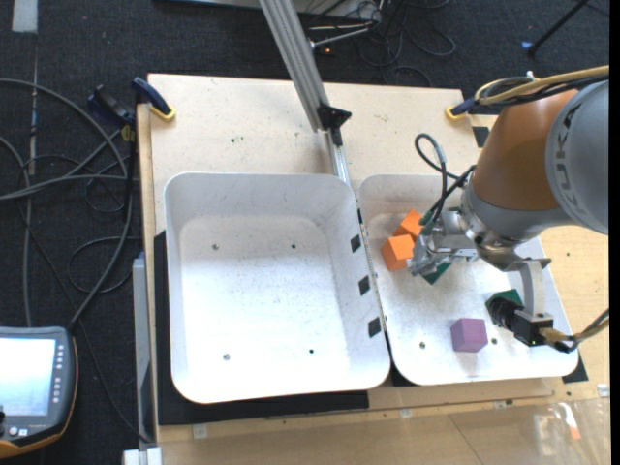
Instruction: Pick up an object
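Currently end effector [426, 263] low in right bin [542, 364], touching orange blocks [399, 248] (finger state indiscernible); purple cube [469, 334] sits apart, nearer the front rim.

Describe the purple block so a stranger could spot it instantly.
Look at the right bin of the two white bins. Near its front edge, apart from the rest, sits the purple block. The orange blocks lie further back by the end effector; this is the sole purple piece.

We see two white shallow plastic bins [262, 279], finely speckled dark. In the right bin [426, 361] lie two orange blocks [398, 251], a purple cube [469, 334] and a dark green piece [438, 270] beside the orange ones.
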Robot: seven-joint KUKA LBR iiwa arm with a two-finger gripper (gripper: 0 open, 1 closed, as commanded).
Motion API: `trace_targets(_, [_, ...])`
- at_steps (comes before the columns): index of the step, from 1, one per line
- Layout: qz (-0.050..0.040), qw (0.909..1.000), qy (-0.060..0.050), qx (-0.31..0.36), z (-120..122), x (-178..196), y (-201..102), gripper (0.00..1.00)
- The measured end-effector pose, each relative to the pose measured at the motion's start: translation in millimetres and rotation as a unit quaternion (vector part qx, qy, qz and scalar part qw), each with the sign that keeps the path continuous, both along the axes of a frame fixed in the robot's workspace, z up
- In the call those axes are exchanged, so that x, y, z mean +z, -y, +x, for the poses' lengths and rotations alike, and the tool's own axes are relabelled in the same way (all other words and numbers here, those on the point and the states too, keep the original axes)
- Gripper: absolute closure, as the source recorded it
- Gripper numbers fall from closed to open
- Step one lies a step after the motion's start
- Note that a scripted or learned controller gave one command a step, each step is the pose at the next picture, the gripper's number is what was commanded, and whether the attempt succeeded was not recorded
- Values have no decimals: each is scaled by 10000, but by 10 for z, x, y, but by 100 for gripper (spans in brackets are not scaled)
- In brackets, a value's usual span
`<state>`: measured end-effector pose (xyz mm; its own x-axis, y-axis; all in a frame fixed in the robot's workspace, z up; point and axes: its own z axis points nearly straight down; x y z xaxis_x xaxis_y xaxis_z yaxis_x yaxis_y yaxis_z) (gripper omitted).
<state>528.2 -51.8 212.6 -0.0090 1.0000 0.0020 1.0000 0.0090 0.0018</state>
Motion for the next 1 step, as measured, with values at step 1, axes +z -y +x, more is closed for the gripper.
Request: trace_targets(1, [2,10000,-2,1,22,80,-628,100])
